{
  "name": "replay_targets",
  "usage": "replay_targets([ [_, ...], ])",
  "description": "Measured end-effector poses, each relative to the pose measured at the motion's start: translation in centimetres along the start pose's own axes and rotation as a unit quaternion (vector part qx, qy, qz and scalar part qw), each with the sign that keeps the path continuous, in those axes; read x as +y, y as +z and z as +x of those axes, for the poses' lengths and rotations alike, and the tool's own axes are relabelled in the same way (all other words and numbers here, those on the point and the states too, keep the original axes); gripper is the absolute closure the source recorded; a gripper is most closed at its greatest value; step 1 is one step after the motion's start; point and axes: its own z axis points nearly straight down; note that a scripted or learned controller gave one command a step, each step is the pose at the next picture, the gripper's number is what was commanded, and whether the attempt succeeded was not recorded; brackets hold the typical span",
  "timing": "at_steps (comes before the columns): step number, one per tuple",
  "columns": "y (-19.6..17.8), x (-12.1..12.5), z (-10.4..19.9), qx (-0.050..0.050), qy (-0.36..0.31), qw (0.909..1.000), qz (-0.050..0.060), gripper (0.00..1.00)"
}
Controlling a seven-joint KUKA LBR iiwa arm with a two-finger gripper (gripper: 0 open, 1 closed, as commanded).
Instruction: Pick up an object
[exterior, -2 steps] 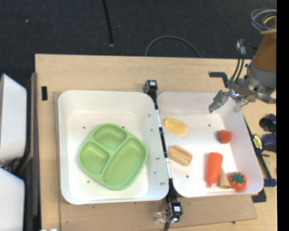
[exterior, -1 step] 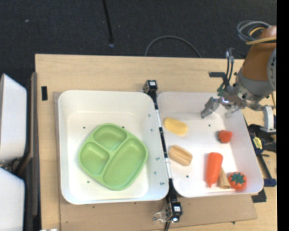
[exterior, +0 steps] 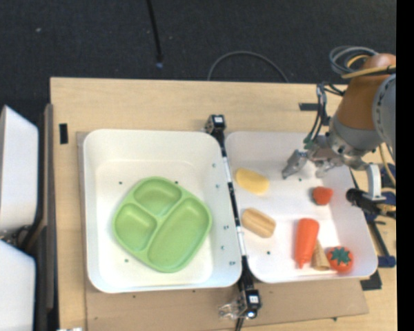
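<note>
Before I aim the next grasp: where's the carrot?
The carrot lies in the right bin, toward its near right corner, between the bun and the strawberry.

Desk (exterior: 159, 98): pale wood-look board, matt. Both bins, left (exterior: 100, 254) and right (exterior: 262, 150): white plastic, smooth, slight sheen. Divided plate (exterior: 162, 224): green plastic, smooth, softly glossy. Toy foods look like smooth plastic: yellow piece (exterior: 252, 181), tan bread roll (exterior: 258, 223), orange carrot (exterior: 306, 240), small red piece (exterior: 322, 196). Tool (exterior: 309, 163): grey metal, dull finish.
</note>
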Motion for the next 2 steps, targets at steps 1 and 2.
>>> replay_targets([
  [1,3.7,0.0,-0.2,0.000,0.000,1.0000,0.000,0.00],
  [2,2.3,0.2,-0.3,-0.001,0.000,1.0000,-0.004,1.00],
])
